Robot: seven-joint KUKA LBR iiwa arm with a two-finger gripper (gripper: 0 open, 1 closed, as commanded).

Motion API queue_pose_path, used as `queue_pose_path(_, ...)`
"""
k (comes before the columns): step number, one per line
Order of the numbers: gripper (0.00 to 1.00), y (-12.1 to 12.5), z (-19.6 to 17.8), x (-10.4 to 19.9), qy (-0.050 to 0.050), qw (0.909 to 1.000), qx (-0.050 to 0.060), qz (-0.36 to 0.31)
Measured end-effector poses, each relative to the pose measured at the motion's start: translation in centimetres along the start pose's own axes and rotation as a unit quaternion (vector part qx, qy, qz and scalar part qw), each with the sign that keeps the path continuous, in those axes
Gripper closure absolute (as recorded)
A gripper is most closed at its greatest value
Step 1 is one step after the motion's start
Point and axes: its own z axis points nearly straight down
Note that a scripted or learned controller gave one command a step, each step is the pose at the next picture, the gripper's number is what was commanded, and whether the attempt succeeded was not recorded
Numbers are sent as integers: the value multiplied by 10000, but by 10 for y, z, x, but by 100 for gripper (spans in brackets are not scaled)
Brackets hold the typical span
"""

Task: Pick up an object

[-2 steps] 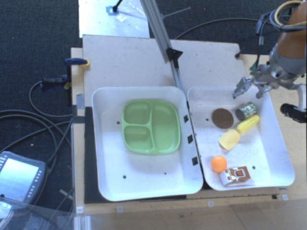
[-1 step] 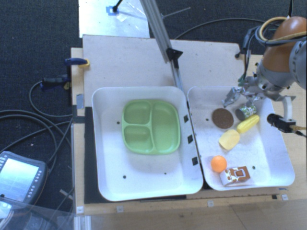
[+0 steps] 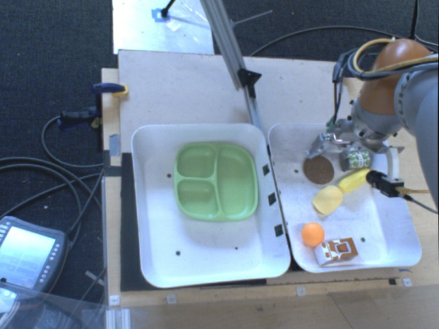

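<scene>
The arm [image 3: 401, 91] reaches in over the far part of the right bin [image 3: 405, 249], and its gripper [image 3: 343, 142] hangs low above the things gathered there; whether it is spread, pressed together or pinching something cannot be made out at this slant. No object is seen held. Nearest below it lie a brown disc [image 3: 319, 170] and, just beside that toward the arm, a small green-and-white patterned thing [image 3: 357, 159], so one of these is probably the target. To do the pick well, the gripper should settle squarely over a single item before it closes; the disc looks flat and low, so it may be hard to get a hold on, while the patterned thing stands a little higher and seems the easier catch. The crowding is the trouble: a yellow banana-like toy [image 3: 341, 190] lies just in front of both, touching or nearly touching them, and a careless descent could shove it aside or catch two things at once. An orange ball [image 3: 313, 234] and a small brown-and-white box [image 3: 337, 250] sit nearer the front wall, well apart from the gripper. The left bin [image 3: 154, 252] holds a green divided plate [image 3: 216, 181], out of the way.
</scene>
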Motion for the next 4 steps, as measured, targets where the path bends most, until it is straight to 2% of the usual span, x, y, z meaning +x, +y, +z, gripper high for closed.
queue_pose_path(1, 100, 2, -15, -1, -9, 10000, -35, -5)
queue_pose_path(3, 100, 5, -100, -3, -11, 10000, -46, -1)
queue_pose_path(4, 100, 3, -99, 60, 7, 10000, -18, -13)
